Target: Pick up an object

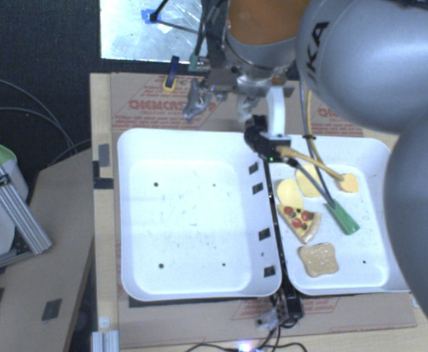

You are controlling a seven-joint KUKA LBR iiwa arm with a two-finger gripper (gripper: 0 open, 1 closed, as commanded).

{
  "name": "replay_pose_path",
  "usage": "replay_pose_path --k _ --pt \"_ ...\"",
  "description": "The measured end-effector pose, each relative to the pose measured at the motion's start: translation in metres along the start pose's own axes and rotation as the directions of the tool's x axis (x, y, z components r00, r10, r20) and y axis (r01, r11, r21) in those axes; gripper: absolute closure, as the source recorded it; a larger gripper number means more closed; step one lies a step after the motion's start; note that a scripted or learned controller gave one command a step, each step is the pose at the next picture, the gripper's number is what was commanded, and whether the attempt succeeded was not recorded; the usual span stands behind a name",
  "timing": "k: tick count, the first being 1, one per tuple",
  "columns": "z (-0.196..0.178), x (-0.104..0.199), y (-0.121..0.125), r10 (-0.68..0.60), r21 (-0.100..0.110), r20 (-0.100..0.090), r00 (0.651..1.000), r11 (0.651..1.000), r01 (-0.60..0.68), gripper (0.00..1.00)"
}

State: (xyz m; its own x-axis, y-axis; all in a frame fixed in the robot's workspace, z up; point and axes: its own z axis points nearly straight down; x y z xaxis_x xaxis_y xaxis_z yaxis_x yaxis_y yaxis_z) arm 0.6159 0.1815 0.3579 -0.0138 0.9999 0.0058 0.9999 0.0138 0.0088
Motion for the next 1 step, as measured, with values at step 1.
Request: replay_pose_path --k 1 --pt "-0.0381 0.0133 0.0029 0.008 0.003 0.003 1.0 1.0 -0.008 0.0"
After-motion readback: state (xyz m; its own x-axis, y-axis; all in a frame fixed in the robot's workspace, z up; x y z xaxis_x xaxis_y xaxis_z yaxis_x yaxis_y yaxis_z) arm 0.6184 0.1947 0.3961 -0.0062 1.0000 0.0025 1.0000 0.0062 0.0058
